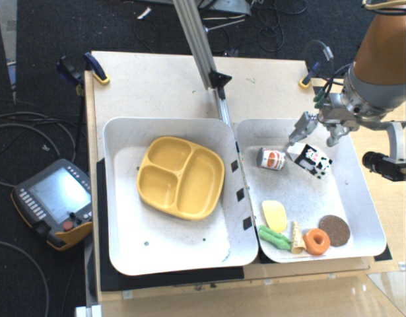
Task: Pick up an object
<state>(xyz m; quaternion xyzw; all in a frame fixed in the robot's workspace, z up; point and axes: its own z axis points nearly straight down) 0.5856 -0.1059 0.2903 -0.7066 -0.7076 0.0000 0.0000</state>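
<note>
1. Bench: a pale wooden bench top point(156, 84) bears two shallow white plastic bins side by side, the left bin point(123, 243) and the right bin point(364, 203).
2. Arm: the grey arm with the orange band point(384, 41) reaches in from the right, over the upper part of the right bin.
3. Tool: the two-finger metal gripper point(318, 132) is spread wide. One finger point(299, 132) points down-left and the other sits nearer the bin's right side. Nothing is seen between them; the tool has hold of no object.
4. Nearest object: a small black-and-white patterned block point(313, 160) lies on the floor of the right bin, directly below the open fingers. Whether a fingertip touches it cannot be told.
5. Just left of that block lies a small red-and-white can point(272, 158), on its side.
6. Lower right bin: a pale yellow flat piece point(274, 214) sits near the left wall. Below it lie a green bean-shaped toy point(274, 237), a thin tan stick-like piece point(296, 238), an orange ring point(317, 241) and a round brown disc point(335, 230), grouped close together along the front wall.
7. Left bin: a yellow three-compartment plastic plate point(181, 177) rests flat near its centre.
8. Surroundings: a handheld control pendant with a screen point(52, 203) lies on the dark floor left of the bench.
</note>
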